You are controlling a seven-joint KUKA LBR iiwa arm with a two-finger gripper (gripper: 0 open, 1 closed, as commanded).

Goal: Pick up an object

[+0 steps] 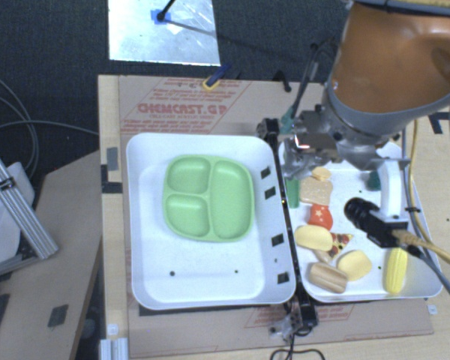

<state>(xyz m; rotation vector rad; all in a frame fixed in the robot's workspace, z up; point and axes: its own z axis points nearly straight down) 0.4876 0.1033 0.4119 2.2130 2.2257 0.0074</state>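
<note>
My gripper [298,156] hangs over the far left corner of the right bin [427,276], under the big orange and grey wrist. Just right of it lies a small yellow piece [320,174], and below that a tan bread slice [316,192]. Further toward the front are a red fruit [322,217], a pale yellow potato shape [313,238], a pizza slice [340,240], a brown bread roll [328,277], a yellow lemon shape [354,264] and a corn cob [395,270]. Nothing shows in the gripper's grasp.
The left bin [146,276] holds a green divided plate [209,198]. A small green piece [373,178] lies at the right bin's far side by a white bracket. A silver sheet [163,21] lies beyond the bench.
</note>
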